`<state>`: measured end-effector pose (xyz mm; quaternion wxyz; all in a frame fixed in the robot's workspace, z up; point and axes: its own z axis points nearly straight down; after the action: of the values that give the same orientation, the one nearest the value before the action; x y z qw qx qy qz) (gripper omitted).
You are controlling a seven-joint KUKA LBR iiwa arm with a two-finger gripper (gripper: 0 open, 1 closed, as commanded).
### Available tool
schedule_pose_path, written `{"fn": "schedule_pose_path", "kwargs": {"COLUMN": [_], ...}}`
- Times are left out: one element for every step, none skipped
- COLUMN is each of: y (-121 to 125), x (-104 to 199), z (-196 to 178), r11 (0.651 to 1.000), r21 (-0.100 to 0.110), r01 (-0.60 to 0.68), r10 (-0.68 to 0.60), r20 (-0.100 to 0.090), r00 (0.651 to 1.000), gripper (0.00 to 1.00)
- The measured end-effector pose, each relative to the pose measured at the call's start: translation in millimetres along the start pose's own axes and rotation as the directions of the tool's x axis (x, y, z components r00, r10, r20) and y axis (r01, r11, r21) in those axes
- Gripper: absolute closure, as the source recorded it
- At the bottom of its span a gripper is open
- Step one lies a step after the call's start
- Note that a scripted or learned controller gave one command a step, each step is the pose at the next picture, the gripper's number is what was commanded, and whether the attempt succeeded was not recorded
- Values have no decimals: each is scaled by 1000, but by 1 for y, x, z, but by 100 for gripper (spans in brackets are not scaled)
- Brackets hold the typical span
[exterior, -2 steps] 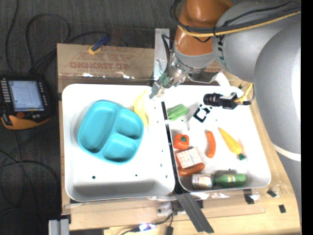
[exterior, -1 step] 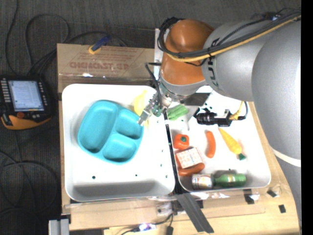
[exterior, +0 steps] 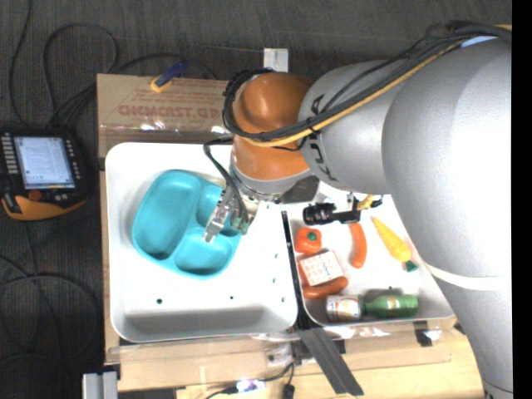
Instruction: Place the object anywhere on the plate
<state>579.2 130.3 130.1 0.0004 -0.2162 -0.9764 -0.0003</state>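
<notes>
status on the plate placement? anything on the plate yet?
Done: nothing clearly. The turquoise plate in the left bin looks bare where visible.
In hand: the gripper sits over the plate's right edge; no object can be made out between its fingers.
Left: the placement itself. The toy foods, such as the carrot, corn and green bottle, lie in the right bin.

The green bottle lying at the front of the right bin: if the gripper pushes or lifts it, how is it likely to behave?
The green bottle lies on its side, so a sideways push would probably roll it. It looks smooth and rounded, so it may slip between the fingers. The can touching its end and the bin wall close by would likely limit how far it moves.
</notes>
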Motion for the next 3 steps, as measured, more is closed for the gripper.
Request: {"fn": "schedule_pose_path", "kwargs": {"y": [11,-12,-12], "x": [14,96,96], "z": [22,-61,-61], "r11": [990,976,976], "r21": [-18,1,1], "r01": [-139,-219,-219], "r10": [140,219,219], "r20": [32,-3,-3], "r00": [990,976,976], "gripper": [100,100,0]}}
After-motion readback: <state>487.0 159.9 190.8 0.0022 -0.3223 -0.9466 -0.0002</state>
